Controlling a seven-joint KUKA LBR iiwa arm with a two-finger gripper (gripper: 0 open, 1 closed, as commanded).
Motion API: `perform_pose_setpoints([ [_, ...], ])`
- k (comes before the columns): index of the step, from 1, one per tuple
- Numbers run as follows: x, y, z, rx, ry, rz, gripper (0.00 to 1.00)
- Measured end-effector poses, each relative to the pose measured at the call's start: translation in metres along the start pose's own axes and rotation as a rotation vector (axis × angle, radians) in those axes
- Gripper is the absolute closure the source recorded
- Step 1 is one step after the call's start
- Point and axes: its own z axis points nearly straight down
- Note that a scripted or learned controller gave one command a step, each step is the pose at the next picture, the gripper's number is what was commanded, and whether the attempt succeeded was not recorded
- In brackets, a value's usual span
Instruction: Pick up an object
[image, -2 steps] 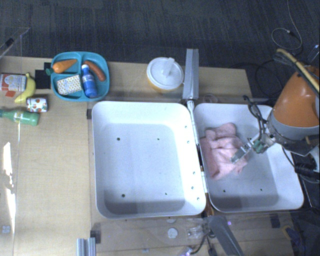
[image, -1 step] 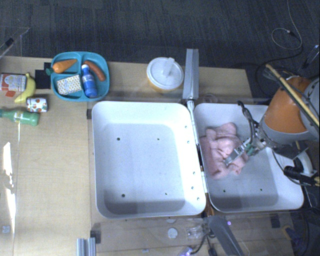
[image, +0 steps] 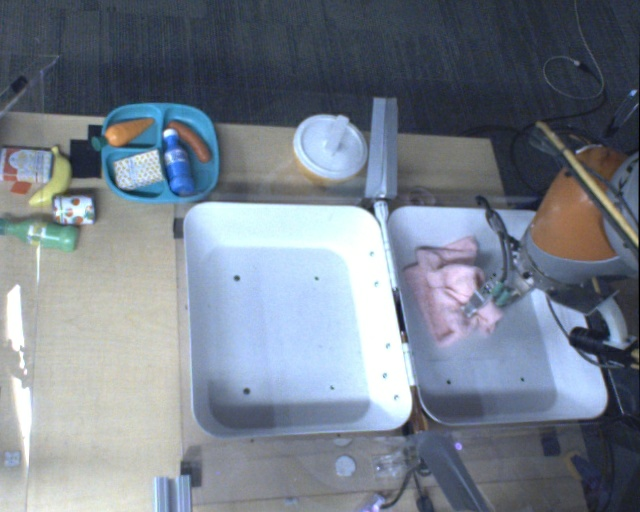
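Pink cloth (image: 450, 283) is lying crumpled in the right bin (image: 520, 395), toward its far left part, close to the divider between the two bins. The gripper (image: 493, 296) is reaching in from the right and pressing at the cloth's right edge, its fingertips touching the folds there. Whether the jaws are spread or closed on the fabric, I cannot tell, since they are small and partly buried in the cloth. The left bin (image: 290, 320) is sitting just beside it. Beyond the bins, a white lidded cup (image: 330, 148) is standing, and a blue tray (image: 160, 153) of toy food is resting far left.
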Motion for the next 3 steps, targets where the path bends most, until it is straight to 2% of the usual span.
perform_pose_setpoints([
  [1, -0.018, -0.050, 0.009, 0.008, 0.001, 0.000, 1.00],
  [2, -0.028, -0.049, 0.010, 0.003, -0.003, -0.304, 1.00],
  [3, -0.066, -0.002, 0.007, 0.010, 0.008, -0.445, 1.00],
])
